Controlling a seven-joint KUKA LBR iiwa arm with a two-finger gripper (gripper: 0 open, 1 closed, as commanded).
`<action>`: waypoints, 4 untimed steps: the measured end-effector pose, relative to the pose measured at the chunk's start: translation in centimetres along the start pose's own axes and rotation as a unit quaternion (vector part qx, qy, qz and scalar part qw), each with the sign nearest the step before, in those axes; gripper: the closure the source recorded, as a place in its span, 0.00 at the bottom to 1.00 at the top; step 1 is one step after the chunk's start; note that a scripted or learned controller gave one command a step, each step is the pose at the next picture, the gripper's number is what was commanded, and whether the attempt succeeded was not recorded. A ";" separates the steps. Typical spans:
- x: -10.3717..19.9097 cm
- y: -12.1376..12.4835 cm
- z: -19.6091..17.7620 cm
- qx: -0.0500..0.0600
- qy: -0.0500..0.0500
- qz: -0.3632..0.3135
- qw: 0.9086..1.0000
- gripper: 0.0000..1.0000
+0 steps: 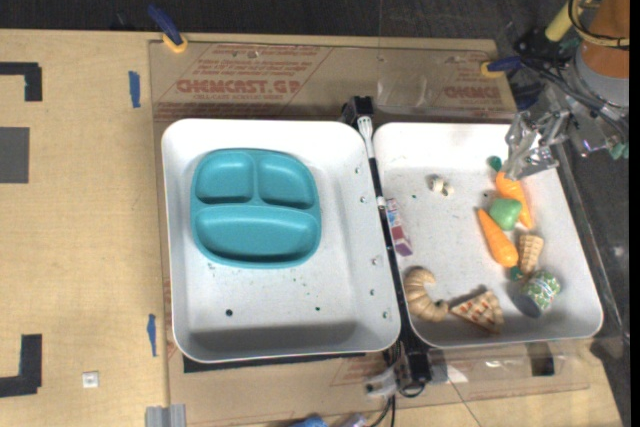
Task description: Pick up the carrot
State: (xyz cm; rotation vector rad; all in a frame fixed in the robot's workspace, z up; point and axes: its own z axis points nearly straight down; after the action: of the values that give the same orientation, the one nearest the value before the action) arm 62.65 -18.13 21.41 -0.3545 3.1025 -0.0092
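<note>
In the right bin (570,315), near its right wall, the carrot (497,237) lies with its long axis running from upper left to lower right. The hand (527,153) hangs above the bin's upper right corner; the carrot lies below and slightly left of it. Whether the hand is open or closed is indistinct. A second orange piece (513,191) just under the hand may confuse identification.

Orange carrot (497,237) lies slantwise in the right bin, beside other toy foods.
</note>
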 end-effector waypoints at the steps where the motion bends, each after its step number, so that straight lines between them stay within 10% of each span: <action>1: 4.8 -0.6 10.1 -0.002 0.000 -0.085 0.996 1.00; 2: 11.4 -0.1 12.2 -0.002 0.001 -0.234 0.972 1.00; 3: 12.4 0.7 11.6 0.000 -0.019 -0.511 0.860 1.00; 4: 12.3 0.9 11.6 -0.002 -0.021 -0.512 0.859 0.00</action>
State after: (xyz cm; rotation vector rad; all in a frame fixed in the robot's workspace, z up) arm 50.66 -20.04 9.54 -1.8720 2.4558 -0.0105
